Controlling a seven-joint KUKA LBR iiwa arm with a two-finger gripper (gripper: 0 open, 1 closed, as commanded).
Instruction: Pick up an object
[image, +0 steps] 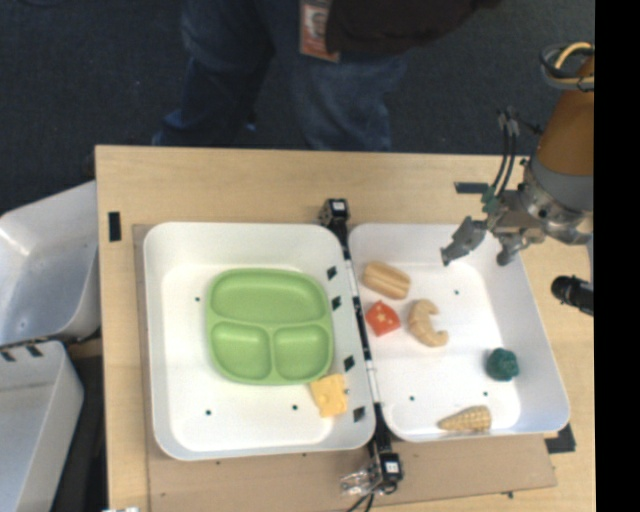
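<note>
Camera view from overhead, so going left to right. Left bin (165, 330) has a green divided plate (269, 325) sitting in the middle, and a yellow cheese wedge (329, 395) near its lower right corner, just off the plate's edge.

Right bin (530, 330) has the rest of the toy food: a bread roll (386, 280) up top, a red piece that looks like a strawberry or tomato (382, 319) just below it, a tan croissant (428, 323) right beside that, a corn cob (466, 420) along the near wall, and a dark green lump (502, 364) — maybe broccoli, too small for me to call.

My gripper (480, 245) is hanging over the far right part of the right bin with its two fingers spread apart and nothing between them. So I'd say I'm at the approach step, nothing picked yet. Any of these could be the target; the bread roll and croissant are nearest. Next move, I reckon, is sliding left and toward the front, then dropping straight down with the fingers straddling one item — the red piece and croissant sit close enough that I could snag both.
</note>
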